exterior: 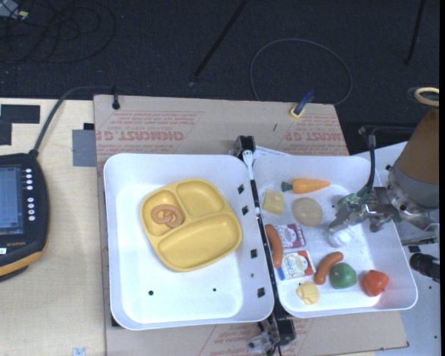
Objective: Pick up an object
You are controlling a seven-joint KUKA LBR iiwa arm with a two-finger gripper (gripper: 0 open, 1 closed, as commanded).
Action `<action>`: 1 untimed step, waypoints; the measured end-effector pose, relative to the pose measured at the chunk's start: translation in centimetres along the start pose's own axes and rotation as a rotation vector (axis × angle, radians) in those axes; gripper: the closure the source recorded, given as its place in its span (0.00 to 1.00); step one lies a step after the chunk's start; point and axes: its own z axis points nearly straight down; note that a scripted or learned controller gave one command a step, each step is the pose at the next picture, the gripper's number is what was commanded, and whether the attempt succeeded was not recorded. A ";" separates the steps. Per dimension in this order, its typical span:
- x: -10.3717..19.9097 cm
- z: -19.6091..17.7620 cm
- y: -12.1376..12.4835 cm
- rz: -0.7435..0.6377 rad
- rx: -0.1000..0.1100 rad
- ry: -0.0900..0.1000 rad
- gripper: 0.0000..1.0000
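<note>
Gripper (346,221) positioned low in the right bin (400,291), fingers spread, nothing visibly pinched between them. Directly beneath: a small white object (341,236), identity unclear, lying between the beige potato-like piece (307,211) and the toy sausage (328,267). Judged light, rigid, smooth plastic, likely slippery; best taken across its narrow middle. Toy carrot (309,186) near the far wall, green fruit (343,275) and tomato (374,281) near the front. Yellow divided plate (196,236) in the left bin (126,273).

Single fixed cam above the counter (67,199), looking down at a slant, mid-range. Both white bins (126,288) in frame; arm (423,162) enters from frame right.
</note>
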 end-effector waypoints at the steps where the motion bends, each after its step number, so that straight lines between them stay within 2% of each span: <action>1: 1.8 11.0 -0.8 -0.002 -0.006 0.005 0.00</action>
